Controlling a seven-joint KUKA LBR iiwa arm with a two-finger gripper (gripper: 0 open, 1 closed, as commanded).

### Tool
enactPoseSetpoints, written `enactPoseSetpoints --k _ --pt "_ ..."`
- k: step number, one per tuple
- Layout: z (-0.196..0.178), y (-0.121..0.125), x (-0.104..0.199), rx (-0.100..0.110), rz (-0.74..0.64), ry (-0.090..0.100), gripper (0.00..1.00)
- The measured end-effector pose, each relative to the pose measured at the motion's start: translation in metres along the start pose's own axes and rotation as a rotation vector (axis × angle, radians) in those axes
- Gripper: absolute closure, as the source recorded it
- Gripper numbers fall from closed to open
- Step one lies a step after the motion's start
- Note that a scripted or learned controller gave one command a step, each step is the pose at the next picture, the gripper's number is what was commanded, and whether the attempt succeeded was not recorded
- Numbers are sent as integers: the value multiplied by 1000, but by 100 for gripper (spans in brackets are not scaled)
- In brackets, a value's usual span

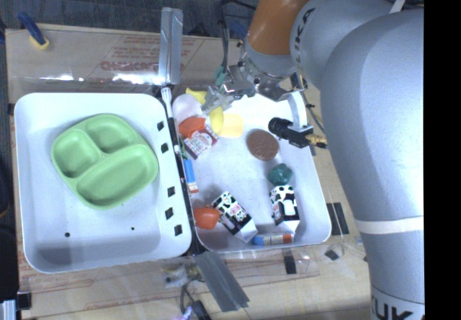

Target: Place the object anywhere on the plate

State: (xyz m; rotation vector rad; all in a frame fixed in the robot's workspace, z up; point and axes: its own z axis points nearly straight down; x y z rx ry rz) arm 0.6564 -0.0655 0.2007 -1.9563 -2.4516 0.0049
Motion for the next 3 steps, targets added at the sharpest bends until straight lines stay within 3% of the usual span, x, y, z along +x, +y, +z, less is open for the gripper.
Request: enactPoseSetpoints --k 1,2,3 --pt "10 -53 62 -1 -140 -1 100" --pt "-1 -40 148 -4 -26 -1 100" --pt "-1 -40 146 -3 -23 -2 0"
